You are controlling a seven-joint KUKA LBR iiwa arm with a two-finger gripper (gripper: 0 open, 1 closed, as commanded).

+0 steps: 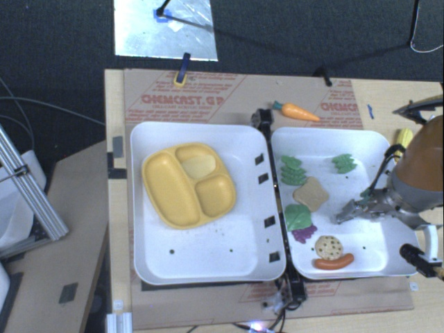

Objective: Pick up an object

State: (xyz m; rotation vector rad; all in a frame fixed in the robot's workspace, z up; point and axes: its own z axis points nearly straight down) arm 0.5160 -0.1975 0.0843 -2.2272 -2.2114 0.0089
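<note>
The right bin [371, 250] holds toy food. There are two green leafy pieces [292, 171] [343, 162], a tan bread slice [311, 195], a green lettuce leaf [298, 217], purple grapes [303, 234], a speckled cookie [327, 246] and an orange-red sausage [334, 261]. My gripper [345, 216] reaches in from the right and hangs low over the middle of this bin. It is just right of the bread slice and above the cookie. Nothing shows in its grasp.
The left bin [208, 255] holds a yellow divided tray [187, 184]. A toy carrot [297, 112] lies on the cardboard behind the bins, and a yellow piece [401, 137] sits by the right bin's far corner. The arm's body [420, 172] covers the bin's right side.
</note>
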